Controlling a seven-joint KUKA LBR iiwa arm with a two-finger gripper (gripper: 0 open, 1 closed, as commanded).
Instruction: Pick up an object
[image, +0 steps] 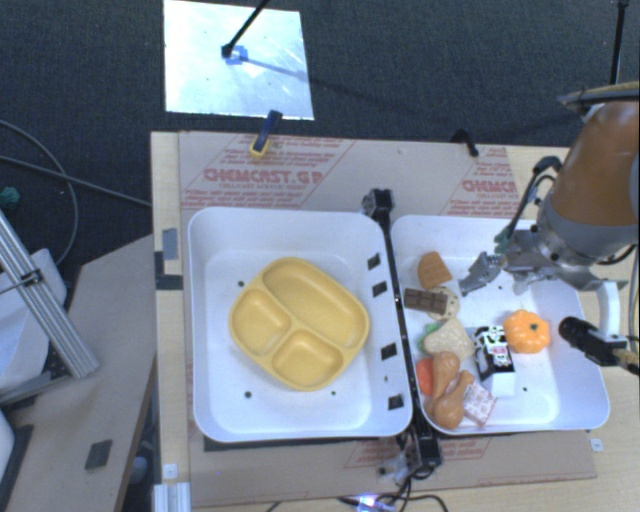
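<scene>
Jaws are hanging over the upper part of the right bin, right of frame centre, with the grey arm and its orange band reaching in from the right edge; whether they are spread or pressed together I cannot tell, and nothing is showing between them.

Nearest the lower edge, a tan gourd and a small packet are lying in the bin's lower left corner, touching. Just above them a black-and-white carton is sitting beside an orange pumpkin. Further up, a pale bun, a chocolate bar and a brown bread piece are lining the bin's left side, the bread just left of the jaws.

In the left bin, a yellow tray is lying tilted. Beyond both bins, cardboard is covering the bench.
</scene>
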